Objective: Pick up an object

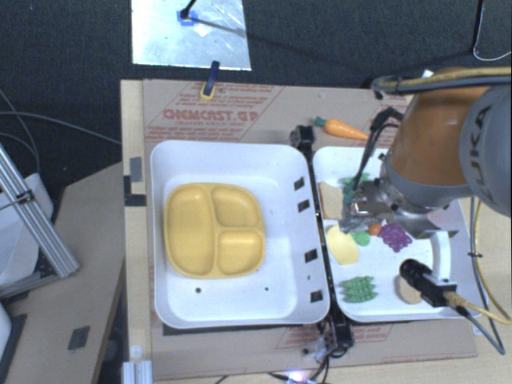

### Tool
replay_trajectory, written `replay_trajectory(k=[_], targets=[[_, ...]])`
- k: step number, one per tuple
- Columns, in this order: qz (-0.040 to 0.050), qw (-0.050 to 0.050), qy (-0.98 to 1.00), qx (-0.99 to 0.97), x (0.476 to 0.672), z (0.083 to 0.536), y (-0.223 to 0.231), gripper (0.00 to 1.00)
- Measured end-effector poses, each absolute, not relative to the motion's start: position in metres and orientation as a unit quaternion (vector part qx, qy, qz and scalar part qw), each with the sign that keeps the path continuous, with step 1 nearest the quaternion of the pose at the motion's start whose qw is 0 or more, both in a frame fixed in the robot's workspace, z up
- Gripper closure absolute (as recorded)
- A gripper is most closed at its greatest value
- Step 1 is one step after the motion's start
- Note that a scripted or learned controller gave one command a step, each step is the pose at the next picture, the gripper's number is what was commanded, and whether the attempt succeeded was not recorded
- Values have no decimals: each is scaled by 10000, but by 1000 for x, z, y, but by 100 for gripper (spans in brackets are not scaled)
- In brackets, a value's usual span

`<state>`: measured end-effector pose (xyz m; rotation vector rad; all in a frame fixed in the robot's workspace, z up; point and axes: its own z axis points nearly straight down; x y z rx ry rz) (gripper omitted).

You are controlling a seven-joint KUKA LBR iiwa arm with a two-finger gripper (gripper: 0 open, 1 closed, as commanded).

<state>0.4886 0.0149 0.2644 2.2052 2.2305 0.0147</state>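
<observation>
The gripper [358,211] hangs low in the right bin [456,306] above the yellow piece [343,247]; grasp stage, I'd say; its grip I cannot tell; next, close squarely, then lift

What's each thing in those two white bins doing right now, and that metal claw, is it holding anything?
yellow divided plate: lying flat in the left bin, compartments bare.
tool: low over the right bin; grip not visible.
yellow lemon: loose, just below the tool.
green pea pod: lying flat, near the front.
purple grapes: loose, beside the arm.
carrot: outside the bins, on the bench.
</observation>
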Motion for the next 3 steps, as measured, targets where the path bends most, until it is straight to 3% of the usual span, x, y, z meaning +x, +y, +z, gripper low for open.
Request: replay_trajectory(k=[1,2,3], targets=[[57,42,7094,7048,488,373,26,100],[-26,-13,7071,7071,523,275,13,100],[22,-4,7111,7031,492,301,76,100]])
